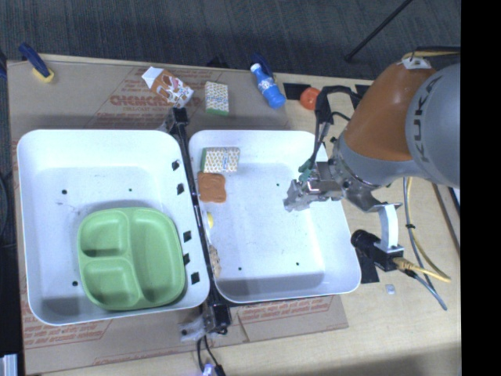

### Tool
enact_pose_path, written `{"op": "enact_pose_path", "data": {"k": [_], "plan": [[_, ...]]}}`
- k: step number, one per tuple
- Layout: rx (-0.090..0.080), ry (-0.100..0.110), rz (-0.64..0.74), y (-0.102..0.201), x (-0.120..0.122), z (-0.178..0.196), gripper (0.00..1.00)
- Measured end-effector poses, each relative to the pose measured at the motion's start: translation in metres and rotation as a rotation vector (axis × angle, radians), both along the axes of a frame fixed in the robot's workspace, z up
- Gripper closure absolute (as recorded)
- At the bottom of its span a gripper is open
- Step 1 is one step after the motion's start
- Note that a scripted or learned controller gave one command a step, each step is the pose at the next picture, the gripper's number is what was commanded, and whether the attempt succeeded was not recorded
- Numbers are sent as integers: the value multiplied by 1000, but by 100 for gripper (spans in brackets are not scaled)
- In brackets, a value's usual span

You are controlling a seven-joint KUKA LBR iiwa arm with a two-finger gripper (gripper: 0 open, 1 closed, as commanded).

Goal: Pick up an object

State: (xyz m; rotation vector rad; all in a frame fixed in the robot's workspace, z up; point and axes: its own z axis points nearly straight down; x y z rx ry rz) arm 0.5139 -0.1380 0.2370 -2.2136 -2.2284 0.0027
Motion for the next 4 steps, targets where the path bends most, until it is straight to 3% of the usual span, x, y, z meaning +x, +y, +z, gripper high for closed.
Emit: {"op": "enact_pose_path", "data": {"k": [1, 2, 4], "plan": [[0, 1, -2, 21, -38, -7, 100], [0, 1, -2, 21, -38, -7, 0], [0, 1, -1, 21, -38, -7, 0]]}}
